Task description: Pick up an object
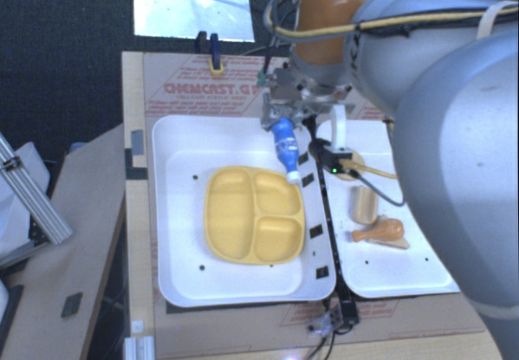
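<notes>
My gripper hangs over the far right part of the left bin, shut on the upper end of a blue bottle. The bottle slants downward with its white cap toward the yellow plate. That yellow divided plate lies flat in the middle of the left bin, just below and left of the bottle's cap. The arm's orange band and grey body cover the upper right of the view.
In the right bin lie a tan cylinder and an orange pear-shaped piece on a pale wedge. A dark divider runs between the bins. A blue-and-yellow clamp stands at the bench's far edge.
</notes>
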